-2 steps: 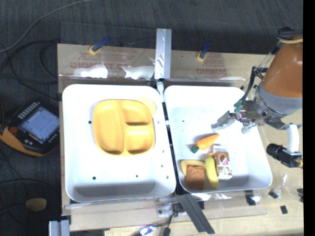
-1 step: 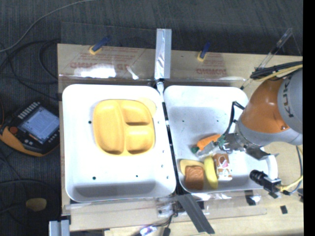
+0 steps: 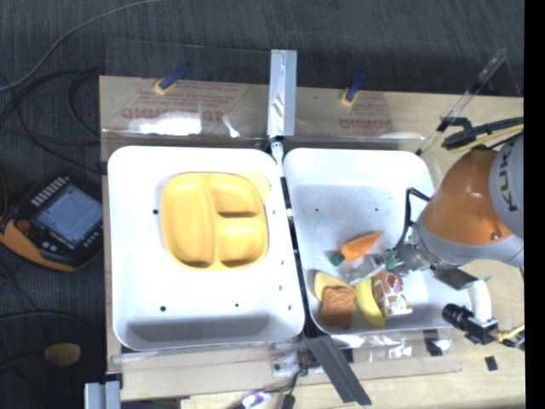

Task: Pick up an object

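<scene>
**Arm lowered over a cluster of toy food in the right bin, grasp not yet confirmed**

A small heap of toy food lies in the near corner of the right bin (image 3: 358, 169). It includes an orange carrot (image 3: 361, 244), a brown bread-like piece (image 3: 337, 303), a yellow banana-shaped piece (image 3: 369, 304) and a small red-and-white patterned item (image 3: 393, 294). They sit touching or just beside one another. The gripper (image 3: 397, 261) reaches in from the right, low over this heap, just beside the carrot and just above the patterned item. Whether it is apart or together cannot be told from this angle, and nothing is clearly seen held. The grey arm with its orange band (image 3: 460, 207) hangs above the bin's right side.

The step in hand appears to be the approach or descent toward one piece. The next move likely calls for settling on a single item, closing on it, then lifting straight up clear of its neighbours.

The left bin (image 3: 136, 254) holds a yellow divided plate (image 3: 213, 220). Both bins rest on the counter (image 3: 400, 109).
</scene>
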